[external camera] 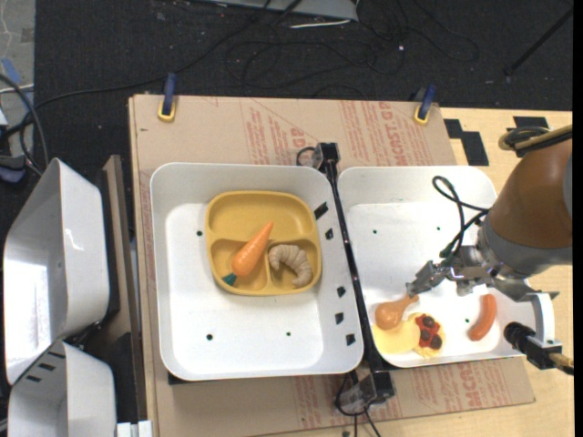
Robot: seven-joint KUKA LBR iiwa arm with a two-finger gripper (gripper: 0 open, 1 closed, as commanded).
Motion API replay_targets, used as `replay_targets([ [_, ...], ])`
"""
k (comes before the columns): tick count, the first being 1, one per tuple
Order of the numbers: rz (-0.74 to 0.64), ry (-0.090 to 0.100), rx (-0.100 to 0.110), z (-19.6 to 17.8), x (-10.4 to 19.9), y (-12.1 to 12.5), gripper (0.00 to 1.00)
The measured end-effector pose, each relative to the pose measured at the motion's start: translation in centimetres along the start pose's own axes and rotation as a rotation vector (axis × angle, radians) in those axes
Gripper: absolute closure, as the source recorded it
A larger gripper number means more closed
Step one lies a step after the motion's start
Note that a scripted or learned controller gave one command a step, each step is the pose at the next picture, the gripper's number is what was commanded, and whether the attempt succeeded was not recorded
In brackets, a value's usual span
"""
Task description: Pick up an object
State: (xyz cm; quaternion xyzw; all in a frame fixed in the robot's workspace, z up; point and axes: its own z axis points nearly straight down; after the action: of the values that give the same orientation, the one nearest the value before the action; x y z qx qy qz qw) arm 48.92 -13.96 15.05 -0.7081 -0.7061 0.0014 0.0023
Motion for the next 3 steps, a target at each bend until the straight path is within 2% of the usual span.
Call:
replay_targets([
  [1, 0.0, 0.0, -0.003, 5.3, 0.0, 0.0, 0.0],
  [2, 0.001, -0.001, -0.005, 4.1, 0.1, 0.1, 1.0],
  [3, -0.005, -0.002, -0.009, -0.3, -0.2, 0.6, 1.0],
])
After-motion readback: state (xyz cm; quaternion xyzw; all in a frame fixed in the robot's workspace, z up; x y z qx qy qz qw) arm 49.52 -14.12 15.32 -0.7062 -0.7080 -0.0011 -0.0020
